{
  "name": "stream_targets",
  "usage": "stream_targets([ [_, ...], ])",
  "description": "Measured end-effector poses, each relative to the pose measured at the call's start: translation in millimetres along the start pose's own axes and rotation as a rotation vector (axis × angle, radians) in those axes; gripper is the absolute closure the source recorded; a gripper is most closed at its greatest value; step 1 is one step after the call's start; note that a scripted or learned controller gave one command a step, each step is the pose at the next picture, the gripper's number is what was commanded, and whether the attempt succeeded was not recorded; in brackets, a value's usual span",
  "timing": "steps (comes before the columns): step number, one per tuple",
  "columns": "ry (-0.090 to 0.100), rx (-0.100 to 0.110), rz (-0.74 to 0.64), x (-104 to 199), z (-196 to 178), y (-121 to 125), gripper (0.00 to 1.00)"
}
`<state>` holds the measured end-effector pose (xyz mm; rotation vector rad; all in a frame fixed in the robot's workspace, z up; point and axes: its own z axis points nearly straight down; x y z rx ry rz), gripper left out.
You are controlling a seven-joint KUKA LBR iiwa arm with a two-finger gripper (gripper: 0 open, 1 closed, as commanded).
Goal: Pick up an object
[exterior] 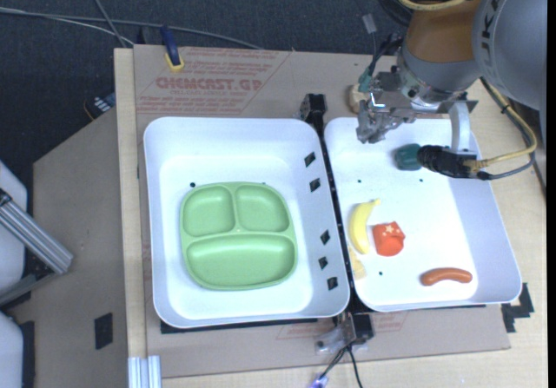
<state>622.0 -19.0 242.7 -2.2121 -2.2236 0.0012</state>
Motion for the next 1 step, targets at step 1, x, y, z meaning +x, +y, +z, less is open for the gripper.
stream_targets([
  [1,0.000,0.000,-0.002,60.1,13.9,-4.3,1.00],
])
